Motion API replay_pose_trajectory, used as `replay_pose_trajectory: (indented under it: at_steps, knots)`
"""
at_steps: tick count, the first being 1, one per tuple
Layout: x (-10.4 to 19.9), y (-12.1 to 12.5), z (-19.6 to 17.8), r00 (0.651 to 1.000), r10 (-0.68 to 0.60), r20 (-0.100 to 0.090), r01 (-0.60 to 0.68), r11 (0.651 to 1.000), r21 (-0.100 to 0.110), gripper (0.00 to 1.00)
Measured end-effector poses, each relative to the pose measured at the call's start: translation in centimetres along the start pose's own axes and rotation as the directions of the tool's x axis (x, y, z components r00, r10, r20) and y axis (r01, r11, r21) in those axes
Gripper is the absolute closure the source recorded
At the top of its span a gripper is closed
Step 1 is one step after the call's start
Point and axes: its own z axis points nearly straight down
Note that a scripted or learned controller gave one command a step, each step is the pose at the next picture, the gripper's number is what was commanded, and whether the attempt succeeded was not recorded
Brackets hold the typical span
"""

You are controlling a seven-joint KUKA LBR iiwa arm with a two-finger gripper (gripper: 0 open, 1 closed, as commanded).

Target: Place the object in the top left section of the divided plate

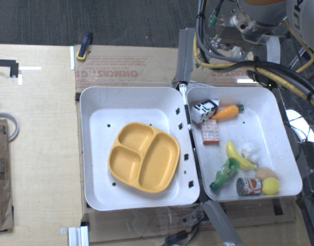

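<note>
Cut off by the top edge: arm [259, 4], fingers unseen. Half hidden behind lemon [270, 186] and can [249, 186]: egg [266, 173].

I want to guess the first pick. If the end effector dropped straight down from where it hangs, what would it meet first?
Likely the back rim of the right bin or the bench behind it. The end effector hangs above that edge. The carrot lies nearer the camera. Depth is unclear.

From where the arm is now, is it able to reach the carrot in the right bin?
Probably yes. The carrot lies in the open near the far edge of the right bin, nothing on top of it. Only a black-and-white carton sits close at its left end. The arm hangs just beyond that edge.
</note>
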Motion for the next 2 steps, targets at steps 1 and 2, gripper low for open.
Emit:
replay_pose_trajectory:
  at_steps: [1,2]
  knots:
    - [0.0,0.1,-0.7,1.0,-0.002,0.004,0.002,1.0,0.003,1.0]
    - [7.6,1.1,7.0,0.999,0.037,0.0,-0.037,0.999,0.002,1.0]
